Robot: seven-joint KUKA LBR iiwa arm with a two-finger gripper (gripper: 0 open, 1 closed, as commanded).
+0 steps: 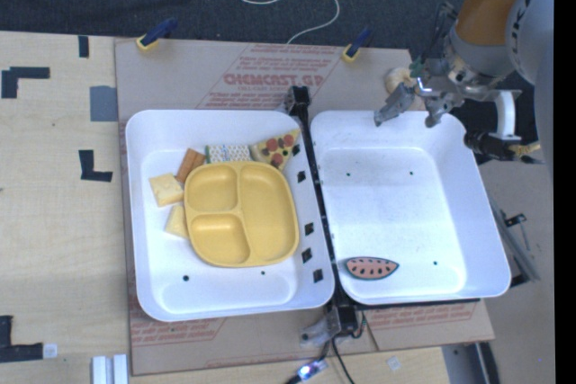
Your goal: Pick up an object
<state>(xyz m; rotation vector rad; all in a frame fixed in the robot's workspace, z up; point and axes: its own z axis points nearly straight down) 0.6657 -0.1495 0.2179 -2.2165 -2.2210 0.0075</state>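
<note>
A watermelon slice (372, 268) lay near the front edge of the right bin (450, 193). A yellow divided plate (241, 213) sat in the left bin (153, 193) among small food pieces. The pincer (409, 111) hovered over the right bin's back rim, fingers apart, holding nothing.

Watermelon slice (372, 268) — flat, red with dark seeds and green rind — near the front edge of the right bin (468, 193). In the left bin (144, 193): yellow divided plate (243, 213), pizza slice (277, 148), tan crackers (166, 190) alongside.
</note>
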